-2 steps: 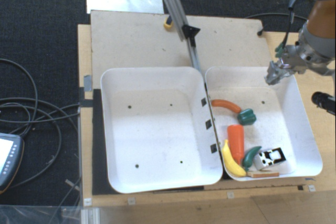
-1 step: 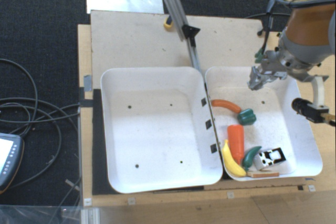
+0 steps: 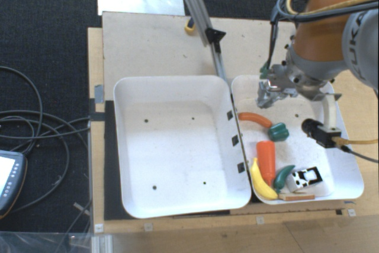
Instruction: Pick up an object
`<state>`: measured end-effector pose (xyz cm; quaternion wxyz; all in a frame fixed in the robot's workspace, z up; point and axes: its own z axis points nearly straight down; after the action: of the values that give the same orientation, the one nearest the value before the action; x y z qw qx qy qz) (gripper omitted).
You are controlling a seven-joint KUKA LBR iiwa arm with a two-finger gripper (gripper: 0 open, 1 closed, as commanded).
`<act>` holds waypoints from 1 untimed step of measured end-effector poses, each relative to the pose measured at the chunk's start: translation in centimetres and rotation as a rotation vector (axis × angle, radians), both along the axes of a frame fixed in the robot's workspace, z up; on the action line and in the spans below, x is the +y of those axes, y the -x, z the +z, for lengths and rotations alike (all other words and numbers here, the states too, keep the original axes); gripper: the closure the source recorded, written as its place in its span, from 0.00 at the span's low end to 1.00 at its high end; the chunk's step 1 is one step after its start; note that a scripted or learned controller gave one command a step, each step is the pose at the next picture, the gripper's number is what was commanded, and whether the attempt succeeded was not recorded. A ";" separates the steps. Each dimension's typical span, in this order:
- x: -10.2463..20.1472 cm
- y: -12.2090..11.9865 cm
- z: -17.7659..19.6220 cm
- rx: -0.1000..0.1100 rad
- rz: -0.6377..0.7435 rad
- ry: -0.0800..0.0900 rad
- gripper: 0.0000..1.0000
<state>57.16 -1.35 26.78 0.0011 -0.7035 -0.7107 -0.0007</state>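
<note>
Above the right bin (image 3: 349, 186), near its back wall, the gripper (image 3: 267, 93) hangs off the grey arm (image 3: 331, 26). Nothing shows between its fingers. How wide they stand cannot be told; the metal tips blur together at this angle.

Just below the jaws and a little forward: an orange sausage-shaped piece (image 3: 255, 119), lying roughly crosswise, its far end touching or nearly touching a dark green pepper-like lump (image 3: 278, 131). These two are the closest candidates.

Further forward from the jaws: a carrot (image 3: 266, 160) lying lengthwise, with a banana (image 3: 260, 181) tight against its side by the wall between the bins. A green curved piece (image 3: 283, 176) sits just beside the carrot's front end. A small black-and-white item (image 3: 306, 177) lies at the front of the bin; what it is cannot be made out.

Off to the side of the jaws, a black fitting (image 3: 317, 131) with a cable, apparently part of the rig.

Across the divider, the left bin (image 3: 127, 145).

Status, as a judgement: pick not yet made. All objects rest on the bin floor, none lifted. Left to do: descend on one piece, likely the orange one, close, lift clear. Crowding near the carrot and banana looks harder.
</note>
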 end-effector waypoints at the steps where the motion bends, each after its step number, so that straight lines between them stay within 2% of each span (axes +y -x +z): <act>1: 5.9 0.9 -0.7 0.000 0.001 -0.001 1.00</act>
<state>56.25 4.51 26.08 0.0011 -0.7033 -0.7109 -0.0010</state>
